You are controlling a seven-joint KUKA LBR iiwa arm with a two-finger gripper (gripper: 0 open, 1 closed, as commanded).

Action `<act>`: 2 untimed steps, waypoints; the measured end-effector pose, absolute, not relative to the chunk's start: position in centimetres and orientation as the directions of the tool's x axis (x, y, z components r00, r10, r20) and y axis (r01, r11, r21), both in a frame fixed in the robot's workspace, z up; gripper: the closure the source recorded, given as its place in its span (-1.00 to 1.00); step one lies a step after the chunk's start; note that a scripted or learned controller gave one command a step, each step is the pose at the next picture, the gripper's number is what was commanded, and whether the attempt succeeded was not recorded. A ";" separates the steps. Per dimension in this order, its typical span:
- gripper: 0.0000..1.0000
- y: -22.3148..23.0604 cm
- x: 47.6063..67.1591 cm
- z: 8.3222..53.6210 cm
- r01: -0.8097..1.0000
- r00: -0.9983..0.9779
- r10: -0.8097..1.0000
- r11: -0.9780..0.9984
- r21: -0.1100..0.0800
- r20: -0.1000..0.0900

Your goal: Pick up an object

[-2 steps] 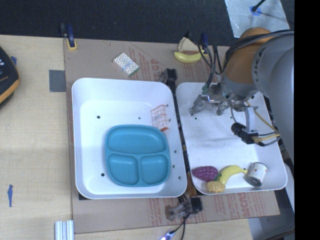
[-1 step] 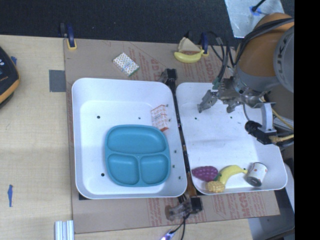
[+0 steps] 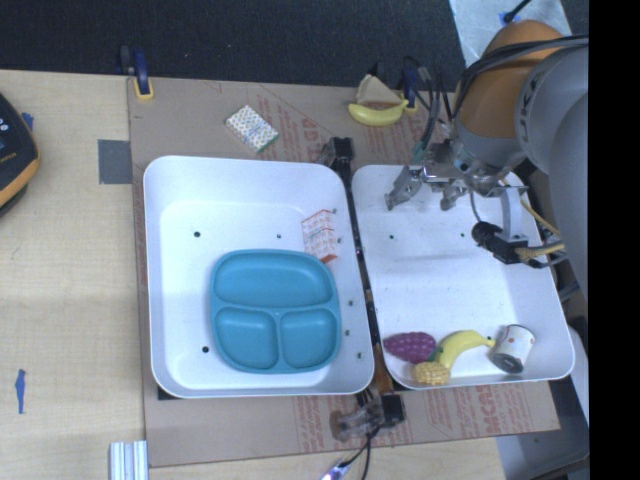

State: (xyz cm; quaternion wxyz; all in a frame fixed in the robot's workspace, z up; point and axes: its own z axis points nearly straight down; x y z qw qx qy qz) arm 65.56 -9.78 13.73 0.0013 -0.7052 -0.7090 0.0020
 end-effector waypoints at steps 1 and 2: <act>1.00 -9.8 65.6 14.9 1.000 -0.009 1.000 0.009 -0.005 -0.002; 1.00 -10.2 65.6 12.2 1.000 -0.004 1.000 0.004 -0.005 -0.001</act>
